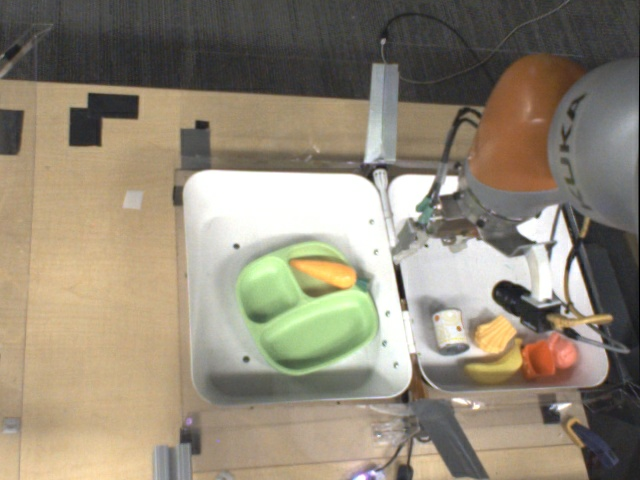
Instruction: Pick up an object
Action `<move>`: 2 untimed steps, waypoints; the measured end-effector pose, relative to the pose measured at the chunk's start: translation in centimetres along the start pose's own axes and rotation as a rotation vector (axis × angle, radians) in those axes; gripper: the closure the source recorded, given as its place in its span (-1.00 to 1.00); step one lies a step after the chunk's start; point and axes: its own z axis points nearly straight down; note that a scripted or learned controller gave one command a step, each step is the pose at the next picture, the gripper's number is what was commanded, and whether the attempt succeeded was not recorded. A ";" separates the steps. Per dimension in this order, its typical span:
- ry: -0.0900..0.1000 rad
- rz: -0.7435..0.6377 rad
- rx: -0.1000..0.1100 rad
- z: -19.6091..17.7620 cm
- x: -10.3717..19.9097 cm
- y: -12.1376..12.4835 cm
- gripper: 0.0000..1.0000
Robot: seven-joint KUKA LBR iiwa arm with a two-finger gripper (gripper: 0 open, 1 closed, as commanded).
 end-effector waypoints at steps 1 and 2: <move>-0.001 0.084 0.001 3.4 -2.8 -4.9 -1.00; -0.001 0.062 0.002 10.2 -8.8 -7.4 -1.00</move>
